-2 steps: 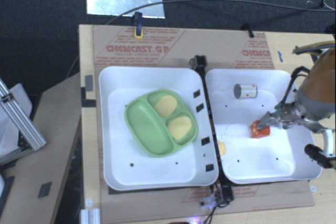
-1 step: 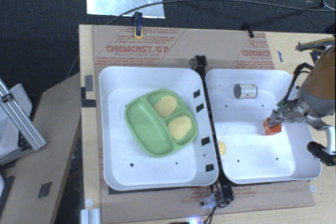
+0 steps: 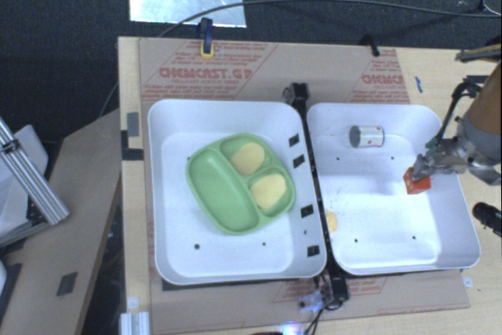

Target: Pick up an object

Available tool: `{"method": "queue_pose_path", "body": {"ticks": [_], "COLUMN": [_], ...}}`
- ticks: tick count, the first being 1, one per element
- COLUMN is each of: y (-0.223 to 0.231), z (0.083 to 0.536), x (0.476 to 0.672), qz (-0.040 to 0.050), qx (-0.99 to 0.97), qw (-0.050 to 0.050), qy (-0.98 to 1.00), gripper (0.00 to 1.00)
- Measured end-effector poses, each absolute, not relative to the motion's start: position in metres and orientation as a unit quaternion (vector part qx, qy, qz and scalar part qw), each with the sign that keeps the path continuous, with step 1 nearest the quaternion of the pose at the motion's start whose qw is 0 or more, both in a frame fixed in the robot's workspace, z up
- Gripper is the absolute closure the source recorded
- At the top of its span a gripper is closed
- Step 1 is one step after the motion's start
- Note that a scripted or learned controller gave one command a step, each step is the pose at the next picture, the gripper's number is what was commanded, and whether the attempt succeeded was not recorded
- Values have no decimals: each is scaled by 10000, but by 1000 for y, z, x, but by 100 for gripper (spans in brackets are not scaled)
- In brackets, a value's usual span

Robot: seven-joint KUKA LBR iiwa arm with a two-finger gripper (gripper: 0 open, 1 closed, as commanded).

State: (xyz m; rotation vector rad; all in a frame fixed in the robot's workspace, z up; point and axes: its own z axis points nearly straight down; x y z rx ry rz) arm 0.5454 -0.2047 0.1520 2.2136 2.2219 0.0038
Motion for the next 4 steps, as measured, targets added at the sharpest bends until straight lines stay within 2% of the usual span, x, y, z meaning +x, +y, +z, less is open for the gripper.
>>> {"method": "queue_pose_path", "body": {"ticks": [1,2,3,4], "y": [-200,-200,-137,-88], "z": [215,249,243,235], "x": [549,550,552,562], "qz": [19,14,8,8], "qx": [7052,7052,7038,7039], "qw": [39,30,3,3], "qy": [7090,7090,7104,7103], "gripper": [100,100,100,100]}}
